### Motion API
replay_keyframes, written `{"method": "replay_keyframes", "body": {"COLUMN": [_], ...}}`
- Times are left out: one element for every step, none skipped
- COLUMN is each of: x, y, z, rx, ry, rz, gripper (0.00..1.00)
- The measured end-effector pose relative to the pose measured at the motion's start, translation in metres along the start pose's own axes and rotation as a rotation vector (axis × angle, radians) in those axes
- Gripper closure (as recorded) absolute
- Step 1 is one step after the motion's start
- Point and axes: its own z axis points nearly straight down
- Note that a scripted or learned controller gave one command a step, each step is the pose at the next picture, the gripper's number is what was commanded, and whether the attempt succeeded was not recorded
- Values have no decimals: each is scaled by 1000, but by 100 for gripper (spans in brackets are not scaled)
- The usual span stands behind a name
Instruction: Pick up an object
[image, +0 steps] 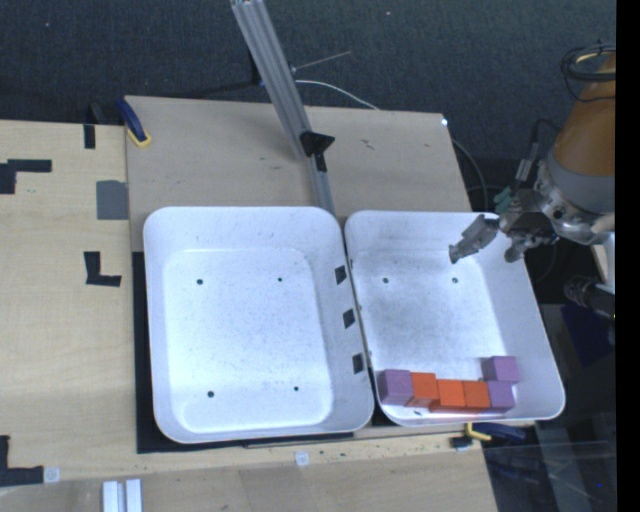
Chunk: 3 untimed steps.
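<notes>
Purple and orange blocks (452, 388) bunched at right bin (520, 300) near edge. Gripper (490, 240) hovering at far rim, apparently open, empty. Approach step; next needs travel toward blocks, then descent.

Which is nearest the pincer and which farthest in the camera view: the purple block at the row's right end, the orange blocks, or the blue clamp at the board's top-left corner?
From the pincer at the right bin's upper right:
1. Purple block, right end of the row, bottom of the right bin.
2. Orange blocks, further left in that row.
3. Blue clamp, far across at the board's top-left corner.
</notes>
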Motion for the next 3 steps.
{"method": "replay_keyframes", "body": {"x": [3, 32, 31], "y": [32, 12, 39], "z": [-24, -34, -26], "rx": [-4, 1, 0], "ry": [-1, 1, -3], "rz": [-2, -2, 0], "gripper": [0, 0, 0]}}
